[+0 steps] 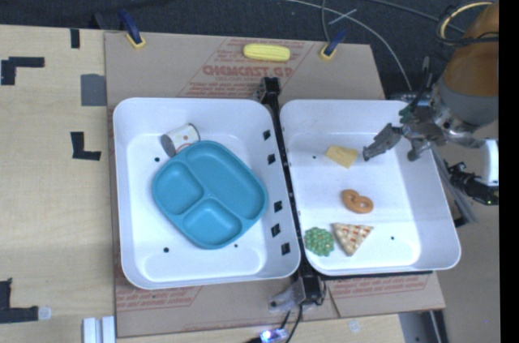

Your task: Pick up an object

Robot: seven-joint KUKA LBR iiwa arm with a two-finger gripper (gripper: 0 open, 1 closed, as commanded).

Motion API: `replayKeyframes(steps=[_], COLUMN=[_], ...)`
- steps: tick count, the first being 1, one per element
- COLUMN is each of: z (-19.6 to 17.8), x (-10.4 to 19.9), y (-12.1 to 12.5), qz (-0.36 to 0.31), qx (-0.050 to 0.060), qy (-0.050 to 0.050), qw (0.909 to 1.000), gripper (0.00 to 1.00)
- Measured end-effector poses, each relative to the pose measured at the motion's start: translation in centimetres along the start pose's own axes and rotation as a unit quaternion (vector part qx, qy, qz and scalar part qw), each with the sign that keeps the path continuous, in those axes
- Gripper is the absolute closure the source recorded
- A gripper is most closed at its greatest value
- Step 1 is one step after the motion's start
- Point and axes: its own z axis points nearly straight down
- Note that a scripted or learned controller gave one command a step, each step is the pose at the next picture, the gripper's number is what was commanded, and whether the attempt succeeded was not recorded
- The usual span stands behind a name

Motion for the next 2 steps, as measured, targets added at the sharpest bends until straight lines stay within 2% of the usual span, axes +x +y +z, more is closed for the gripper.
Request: replayKeyframes(steps=[1, 2], z=[-0.7, 5.1], x=[0.0, 0.6], y=[0.3, -0.6], qz=[-0.002, -0.002], qx=[-0.006, -0.003], qy=[-0.001, -0.001], qw=[1.0, 1.0], gripper=[0.0, 0.0])
